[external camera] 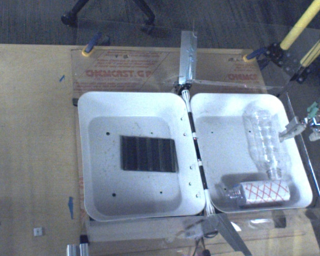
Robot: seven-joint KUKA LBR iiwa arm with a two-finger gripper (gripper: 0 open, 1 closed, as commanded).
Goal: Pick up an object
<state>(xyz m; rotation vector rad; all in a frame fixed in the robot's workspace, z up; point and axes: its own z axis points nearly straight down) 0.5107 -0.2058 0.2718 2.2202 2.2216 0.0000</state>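
Camera view: clear bottle (265, 138) above red-checked bottle (260, 192), right bin (218, 111).

Two white bins are seen on a tan wooden bench (26, 143). In the left bin (96, 108), a black ribbed panel (149, 153) is shown. In the right bin (213, 111), a clear colourless plastic bottle (264, 137) is seen, and just below that bottle a white packet (264, 192) is crossed by a red lattice pattern.

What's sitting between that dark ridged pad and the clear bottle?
Bare white floor and the two bins' touching rims separate the pad from the bottle, seen from the overhead camera.
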